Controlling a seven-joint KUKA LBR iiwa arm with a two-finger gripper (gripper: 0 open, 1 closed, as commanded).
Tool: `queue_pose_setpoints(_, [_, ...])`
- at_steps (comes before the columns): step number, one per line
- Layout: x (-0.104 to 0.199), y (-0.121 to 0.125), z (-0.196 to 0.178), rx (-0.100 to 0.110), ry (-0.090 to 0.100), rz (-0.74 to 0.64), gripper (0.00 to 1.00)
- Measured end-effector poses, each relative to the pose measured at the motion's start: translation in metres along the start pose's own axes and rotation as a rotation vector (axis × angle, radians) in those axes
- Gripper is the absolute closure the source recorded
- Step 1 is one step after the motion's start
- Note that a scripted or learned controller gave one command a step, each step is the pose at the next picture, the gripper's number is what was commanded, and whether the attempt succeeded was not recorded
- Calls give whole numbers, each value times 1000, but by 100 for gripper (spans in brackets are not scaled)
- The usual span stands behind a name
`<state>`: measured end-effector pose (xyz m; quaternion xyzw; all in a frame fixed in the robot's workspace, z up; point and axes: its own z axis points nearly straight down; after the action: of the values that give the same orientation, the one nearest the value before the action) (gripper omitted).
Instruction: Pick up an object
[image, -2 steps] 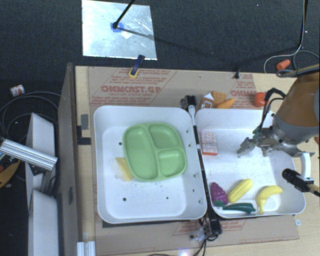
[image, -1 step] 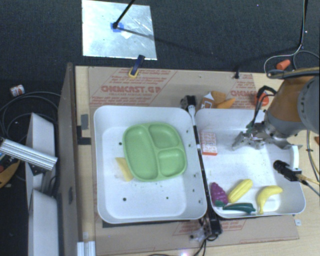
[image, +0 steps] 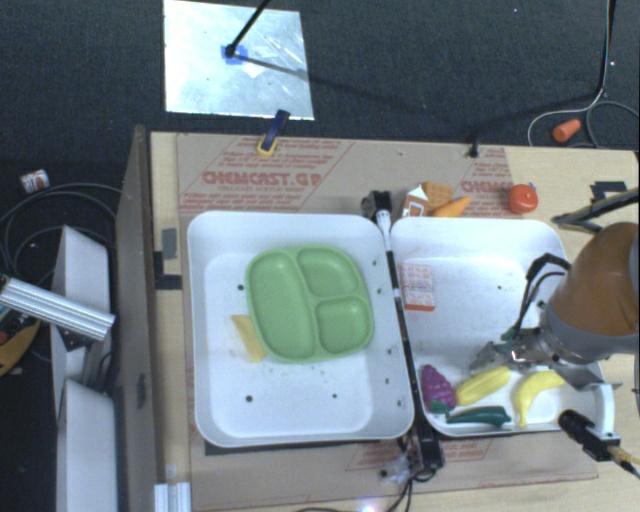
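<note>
Low over the right bin (image: 470, 235), the arm's end effector (image: 508, 352) hangs beside two bananas (image: 484, 383), its grip state impossible to tell.

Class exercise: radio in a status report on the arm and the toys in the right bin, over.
Gripper low in right bin, just above yellow toys. Nothing seen held. Purple toy and green toy crowd close alongside.

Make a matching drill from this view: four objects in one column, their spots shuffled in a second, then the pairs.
1. green divided plate
2. purple grapes
3. white card
4. yellow slice

A. right bin, near left corner
B. left bin, tucked against the plate's left edge
C. middle of left bin
D. right bin, upper left part

Pairs: 1-C, 2-A, 3-D, 4-B
</note>
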<state>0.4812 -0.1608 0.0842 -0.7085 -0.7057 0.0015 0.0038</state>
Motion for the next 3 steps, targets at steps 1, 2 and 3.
queue_pose_setpoints(1, [62, 65, -114, -24, -4, -17, 0])
queue_pose_setpoints(2, [-3, 130, -57, -15, -7, -5, 0])
queue_pose_setpoints(3, [12, 167, -52, -13, -4, -11, 0])
